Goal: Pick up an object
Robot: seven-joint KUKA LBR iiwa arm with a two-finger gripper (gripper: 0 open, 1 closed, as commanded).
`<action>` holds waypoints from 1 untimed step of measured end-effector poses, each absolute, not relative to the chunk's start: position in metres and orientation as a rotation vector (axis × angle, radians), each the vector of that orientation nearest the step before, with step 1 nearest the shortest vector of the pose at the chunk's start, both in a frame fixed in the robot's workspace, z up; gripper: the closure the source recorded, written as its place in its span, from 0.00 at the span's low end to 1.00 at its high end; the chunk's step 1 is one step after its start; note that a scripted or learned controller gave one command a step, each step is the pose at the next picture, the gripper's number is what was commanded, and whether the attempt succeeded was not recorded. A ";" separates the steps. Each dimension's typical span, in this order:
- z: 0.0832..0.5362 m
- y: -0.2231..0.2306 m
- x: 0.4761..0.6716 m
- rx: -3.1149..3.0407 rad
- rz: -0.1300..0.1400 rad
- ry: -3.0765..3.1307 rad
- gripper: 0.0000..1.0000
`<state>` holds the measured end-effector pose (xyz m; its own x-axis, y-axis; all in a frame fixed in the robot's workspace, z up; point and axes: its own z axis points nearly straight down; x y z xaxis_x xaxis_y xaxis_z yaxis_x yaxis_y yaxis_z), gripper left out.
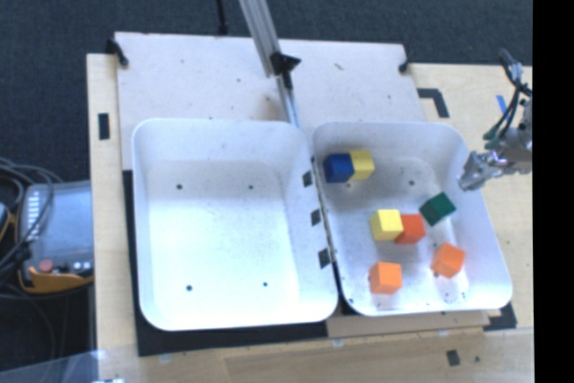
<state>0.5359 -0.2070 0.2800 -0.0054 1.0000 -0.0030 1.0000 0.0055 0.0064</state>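
Note:
The right bin (466, 148) holds several small blocks. A blue block (337, 168) touches a yellow one (361, 163) near its back left. In the middle a yellow block (387, 224) sits against a red-orange block (411, 229). A green block (438, 209) lies just right of them. Two orange blocks (386, 277) (447, 261) rest near the front. My gripper (477, 170) hangs at the bin's right rim, above and right of the green block, with nothing seen in it.
The left bin (224, 224) sits beside the right one. A slanted aluminium post (256, 9) rises behind the bins. Cables and a grey box (58, 229) lie off the bench at the left.

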 end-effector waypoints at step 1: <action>0.285 -0.152 0.539 2.213 0.002 2.229 1.00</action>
<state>0.5389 -0.1524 0.2853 -0.0075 1.0000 0.0003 1.0000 0.0075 0.0015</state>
